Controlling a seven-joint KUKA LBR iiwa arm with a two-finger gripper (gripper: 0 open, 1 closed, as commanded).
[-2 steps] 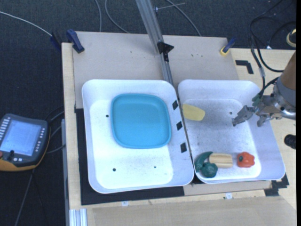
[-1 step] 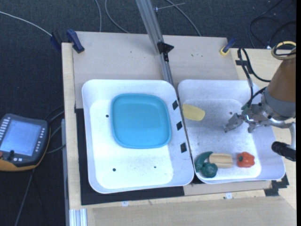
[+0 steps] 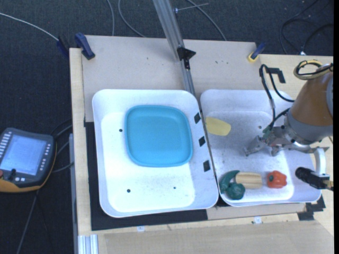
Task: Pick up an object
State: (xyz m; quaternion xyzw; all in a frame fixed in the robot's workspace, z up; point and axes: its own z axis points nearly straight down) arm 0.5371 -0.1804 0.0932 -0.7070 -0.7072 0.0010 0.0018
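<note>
A light wooden counter [image 3: 137, 62] fills most of the view, seen from above at a slant, with dark carpet and loose cables around it. No brand names, labels or writing can be read anywhere; the screen of a handheld control pendant [image 3: 24, 157] lying on the floor to the left is too small to make out.

Two shallow white bins sit side by side on the counter. The left bin [image 3: 106, 184] holds one large turquoise square plate [image 3: 159, 135], lying flat near its middle. The right bin [image 3: 238, 102] holds four small objects. One pale yellow piece [image 3: 217, 126] lies near the bin's upper left, close to the divide between the bins. Along the bin's front edge lie three things in a row: one dark green piece [image 3: 232, 185] at the left, one tan cylinder [image 3: 249, 180] just beside it and seemingly touching, and one red-orange pepper-like toy [image 3: 276, 179] at the right.

The grey arm with its orange band [image 3: 312, 107] enters from the right and hangs over the right bin. Its hand [image 3: 262, 146] is above bare bin floor, between the yellow piece and the front row, apart from all of them. Nothing is seen between its fingers; how far they are spread cannot be told.

A metal pole [image 3: 169, 23] runs down from the top toward the gap between the bins. Two blue clamps [image 3: 85, 45] and one yellow clamp [image 3: 256, 52] grip the counter's far edge.
</note>
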